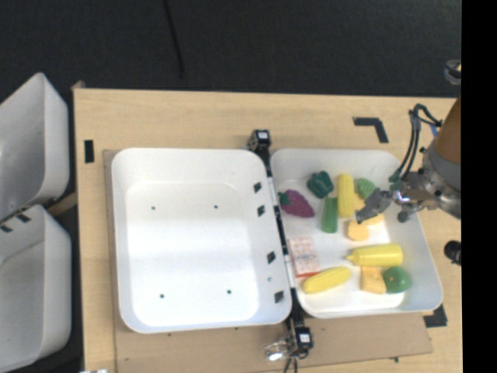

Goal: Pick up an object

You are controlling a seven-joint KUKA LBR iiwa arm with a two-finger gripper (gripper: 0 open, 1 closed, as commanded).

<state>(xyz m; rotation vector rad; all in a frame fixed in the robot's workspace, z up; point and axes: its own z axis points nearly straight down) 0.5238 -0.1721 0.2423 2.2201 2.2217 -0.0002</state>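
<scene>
The right bin holds several toy foods. Among them are a purple eggplant, a dark green pepper, a green cucumber, an upright yellow piece and a small yellow chunk. Nearer the front lie a yellow bottle shape, a corn cob, a pink packet, an orange wedge and a green ball. My gripper reaches in from the right, low over the bin, just above the yellow chunk and beside a green item. Nothing visibly hangs from it.
The left bin sits beside the right one, with a dividing rim and black clips between them. The arm's wrist and cables hang over the right bin's far right edge. Bare bench surrounds both bins.
</scene>
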